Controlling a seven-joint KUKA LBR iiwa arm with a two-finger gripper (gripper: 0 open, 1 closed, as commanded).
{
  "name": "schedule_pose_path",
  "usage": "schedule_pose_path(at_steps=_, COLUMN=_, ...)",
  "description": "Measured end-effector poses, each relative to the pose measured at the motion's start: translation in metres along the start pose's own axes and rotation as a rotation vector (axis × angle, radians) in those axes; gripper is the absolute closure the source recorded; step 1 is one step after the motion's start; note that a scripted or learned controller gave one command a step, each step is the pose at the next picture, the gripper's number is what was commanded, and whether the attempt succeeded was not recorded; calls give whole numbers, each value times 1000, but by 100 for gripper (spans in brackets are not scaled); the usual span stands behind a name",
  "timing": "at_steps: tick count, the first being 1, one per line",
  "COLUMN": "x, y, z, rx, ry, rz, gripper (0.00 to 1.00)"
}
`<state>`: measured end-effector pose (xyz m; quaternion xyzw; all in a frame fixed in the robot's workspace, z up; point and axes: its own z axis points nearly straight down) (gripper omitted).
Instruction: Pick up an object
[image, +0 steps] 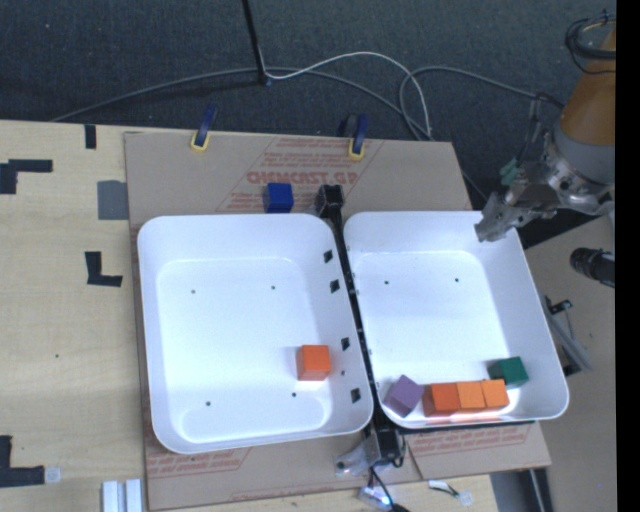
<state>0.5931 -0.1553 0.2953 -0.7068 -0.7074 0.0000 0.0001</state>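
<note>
Holding 1 orange cube (313, 362), left bin (170, 250); right bin (530, 270) about 4 blocks (460, 397); jaws state unclear.

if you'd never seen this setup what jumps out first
Probably the two white bins side by side on the bench, the left bin with a lone orange block near its lower right. In the right bin, a row along the near edge catches the eye: a purple block, an orange bar and a green block. The claw hangs over that bin's far right corner.
</note>
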Motion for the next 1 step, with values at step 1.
schedule_pose_path(at_steps=1, x=7, y=-11, z=13, rx=1, ry=0, rz=35, gripper=100)
